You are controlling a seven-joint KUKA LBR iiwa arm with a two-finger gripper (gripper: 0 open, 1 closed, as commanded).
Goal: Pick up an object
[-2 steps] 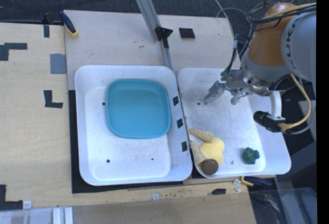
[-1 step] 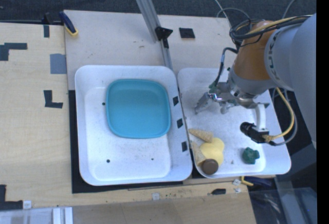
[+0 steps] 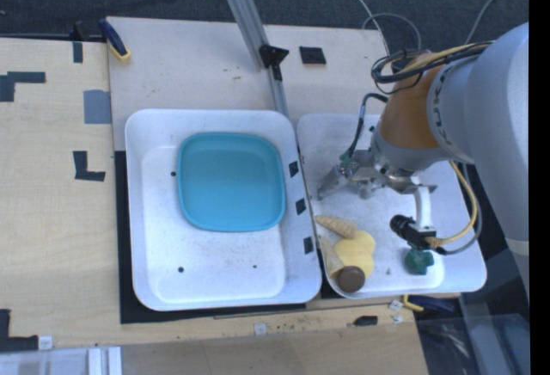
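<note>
In the right bin (image 3: 447, 274), the end effector (image 3: 337, 182) hangs low over bare floor, whether spread or pressed together I cannot tell; the cone (image 3: 335, 226) lies just nearer, long axis left-right, touching the yellow cup (image 3: 352, 260) at the near wall.

Turquoise plate (image 3: 230, 181), white bins (image 3: 137, 193), yellow cone (image 3: 337, 227), green toy (image 3: 419, 261)

A bulky grey robot arm (image 3: 490, 98) wears an orange band (image 3: 408, 115), with yellow and black cables (image 3: 468, 193) looping past its wrist.
</note>
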